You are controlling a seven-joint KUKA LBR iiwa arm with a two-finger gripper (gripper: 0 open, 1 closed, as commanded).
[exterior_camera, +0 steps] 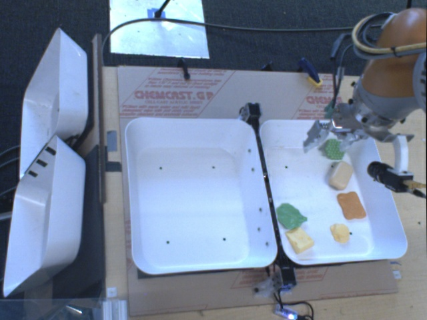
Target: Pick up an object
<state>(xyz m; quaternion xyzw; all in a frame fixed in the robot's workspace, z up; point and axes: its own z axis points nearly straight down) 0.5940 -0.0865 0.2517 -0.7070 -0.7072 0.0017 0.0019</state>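
Over the right bin [380, 245], at its far end, the claw [331, 137] hangs low above a green crumpled piece [333, 150]. One grey finger [315, 136] shows on the side toward the left bin, the other is tucked under the wrist; they look spread apart with the green piece under the gap, but nothing is clearly pinched between them. So: not holding, open stance, hovering at or just above the target.

Step in hand, as I judge it: the approach or descent onto that green piece, grasp not yet made. Next move calls for dropping the last bit so the fingers straddle the piece, closing, then lifting straight up. Risk: the tan block [340, 175] sits just beside the green piece, on the near side, and could get nudged or caught by a finger.

Contents of the right bin, all relative to the green piece under the claw: tan block just nearer the camera; orange flat slab [351, 205] further toward the near wall; small yellow lump [340, 233] beyond that, near the front rim; a second green leafy piece [291, 215] well apart, toward the divider between the bins; yellow cube [299, 239] touching or just beside that second green one, nearer the front.

Left bin [143, 179]: white floor with small dark dots, no loose items seen. Both bins sit on the table [173, 95], side by side.
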